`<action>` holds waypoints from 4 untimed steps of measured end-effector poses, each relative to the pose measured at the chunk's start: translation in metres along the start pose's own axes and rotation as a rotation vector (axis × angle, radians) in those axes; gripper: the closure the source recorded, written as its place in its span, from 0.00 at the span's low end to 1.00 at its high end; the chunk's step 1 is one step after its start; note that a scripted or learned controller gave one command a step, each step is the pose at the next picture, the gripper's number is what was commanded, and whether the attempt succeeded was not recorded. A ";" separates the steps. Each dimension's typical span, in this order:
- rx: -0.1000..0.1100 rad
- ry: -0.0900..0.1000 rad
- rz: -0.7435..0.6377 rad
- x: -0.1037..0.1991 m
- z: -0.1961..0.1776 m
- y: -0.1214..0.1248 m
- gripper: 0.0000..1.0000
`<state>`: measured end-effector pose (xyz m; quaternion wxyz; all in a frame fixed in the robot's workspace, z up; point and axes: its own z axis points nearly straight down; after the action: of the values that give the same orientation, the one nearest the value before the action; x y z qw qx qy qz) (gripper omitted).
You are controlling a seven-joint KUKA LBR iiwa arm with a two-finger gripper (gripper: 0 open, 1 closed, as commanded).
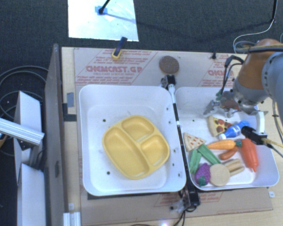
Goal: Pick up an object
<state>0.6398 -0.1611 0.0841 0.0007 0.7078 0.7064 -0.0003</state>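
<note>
toy food (pixel 226 154) crowds the right bin's (pixel 193 100) near half.

One fixed camera looks down on my worktop (pixel 146 62) at a slant, taking in both bins; my arm (pixel 269 74) enters from its right.

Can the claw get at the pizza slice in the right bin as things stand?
Probably yes. The claw hangs over the right bin just above the pizza slice, and nothing lies on top of the slice. The blue bottle sits tight against its right edge, so a grasp might nudge that.
</note>
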 end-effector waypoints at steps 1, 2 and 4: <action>0.002 0.002 -0.003 0.022 0.000 -0.034 0.00; 0.000 0.001 -0.002 0.003 -0.001 -0.064 0.00; 0.000 0.001 -0.001 -0.015 -0.121 -0.112 1.00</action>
<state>0.5280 -0.1754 0.2047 0.0005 0.7076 0.7067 0.0000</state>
